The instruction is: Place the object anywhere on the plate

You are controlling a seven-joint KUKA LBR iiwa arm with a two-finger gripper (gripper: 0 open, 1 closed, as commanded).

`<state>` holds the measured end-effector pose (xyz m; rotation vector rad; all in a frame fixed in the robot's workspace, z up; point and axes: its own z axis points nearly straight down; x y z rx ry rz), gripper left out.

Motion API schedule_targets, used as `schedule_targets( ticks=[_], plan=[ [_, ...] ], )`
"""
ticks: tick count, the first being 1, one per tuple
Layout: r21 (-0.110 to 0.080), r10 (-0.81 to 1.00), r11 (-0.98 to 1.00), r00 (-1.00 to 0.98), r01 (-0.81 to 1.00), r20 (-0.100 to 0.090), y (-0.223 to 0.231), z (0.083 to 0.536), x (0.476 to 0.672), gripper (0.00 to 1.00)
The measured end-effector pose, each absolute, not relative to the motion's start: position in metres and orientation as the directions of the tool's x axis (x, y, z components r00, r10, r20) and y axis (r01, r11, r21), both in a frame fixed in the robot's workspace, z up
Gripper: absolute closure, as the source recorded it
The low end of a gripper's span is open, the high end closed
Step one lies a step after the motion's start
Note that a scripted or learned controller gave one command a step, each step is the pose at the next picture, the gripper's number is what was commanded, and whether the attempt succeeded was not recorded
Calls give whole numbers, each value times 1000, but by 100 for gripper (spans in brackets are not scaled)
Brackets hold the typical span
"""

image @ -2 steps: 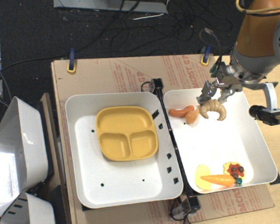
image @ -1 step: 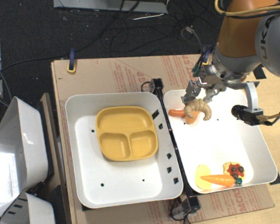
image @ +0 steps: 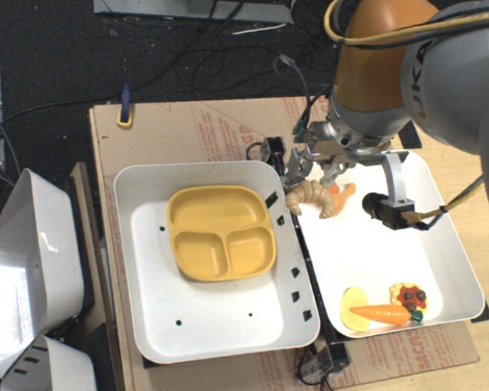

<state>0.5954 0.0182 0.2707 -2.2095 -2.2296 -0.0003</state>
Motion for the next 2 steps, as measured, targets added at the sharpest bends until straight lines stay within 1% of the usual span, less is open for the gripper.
schedule_targets(
  ticks=[1,2],
  plan=[
    [-3,1000,9,-9,1000,2,78,252,598,100],
    [-1,1000,8,-8,1000,1,128,234,606,100]
  ],
)
